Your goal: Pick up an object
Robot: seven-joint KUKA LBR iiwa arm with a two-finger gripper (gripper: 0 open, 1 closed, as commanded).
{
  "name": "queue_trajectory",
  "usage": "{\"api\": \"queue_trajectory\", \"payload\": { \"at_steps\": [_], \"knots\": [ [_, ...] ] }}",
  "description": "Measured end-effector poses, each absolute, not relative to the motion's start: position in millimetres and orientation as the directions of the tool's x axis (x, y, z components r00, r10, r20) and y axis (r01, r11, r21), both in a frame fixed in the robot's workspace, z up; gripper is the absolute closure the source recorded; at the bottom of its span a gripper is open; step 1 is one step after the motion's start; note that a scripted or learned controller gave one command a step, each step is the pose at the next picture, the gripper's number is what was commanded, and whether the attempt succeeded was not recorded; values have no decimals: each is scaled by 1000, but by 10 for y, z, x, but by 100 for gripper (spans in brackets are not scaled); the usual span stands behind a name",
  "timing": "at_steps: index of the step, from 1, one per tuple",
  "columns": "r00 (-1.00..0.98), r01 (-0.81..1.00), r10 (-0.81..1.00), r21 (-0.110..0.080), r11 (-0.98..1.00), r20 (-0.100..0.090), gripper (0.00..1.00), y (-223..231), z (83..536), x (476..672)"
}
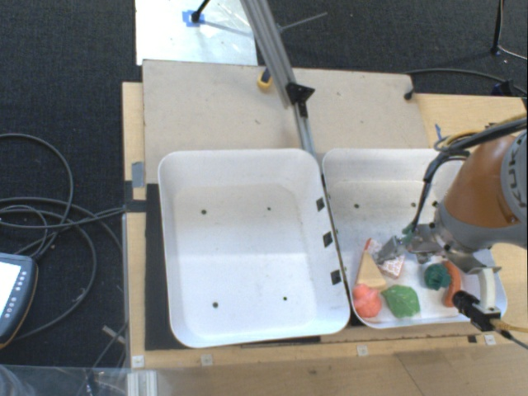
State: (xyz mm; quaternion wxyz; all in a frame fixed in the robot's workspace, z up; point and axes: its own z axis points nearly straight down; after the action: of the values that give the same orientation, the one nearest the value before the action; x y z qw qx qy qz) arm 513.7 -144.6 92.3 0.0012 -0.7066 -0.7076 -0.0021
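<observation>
The right bin (371, 180) holds a cluster of small objects in its near part. A yellow wedge (370, 269) lies beside a red-orange lump (368, 300) and a green lump (402, 301). Farther right sit a teal piece (436, 277) and an orange stick (451, 285). A pink-and-white crumpled piece (388, 262) lies just under my gripper (401, 249), which hangs low over the cluster, right of the wedge. The grey arm with its orange band (487, 190) covers the bin's right side.
The left bin (239, 162) stands beside the right one, their rims meeting along a ridge (328, 238). A slanted metal pole (272, 40) crosses the back of the bench. Cables (49, 221) and a handheld screen (12, 291) lie on the floor at left.
</observation>
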Motion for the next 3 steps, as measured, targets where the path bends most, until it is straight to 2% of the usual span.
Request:
{"api": "queue_trajectory", "payload": {
  "at_steps": [1,3],
  "knots": [
    [-1,1000,1000,7,1,2,100,-1456,1049,5152],
    [-6,1000,1000,8,6,-2,100,-1349,2084,5150]
  ]
}}
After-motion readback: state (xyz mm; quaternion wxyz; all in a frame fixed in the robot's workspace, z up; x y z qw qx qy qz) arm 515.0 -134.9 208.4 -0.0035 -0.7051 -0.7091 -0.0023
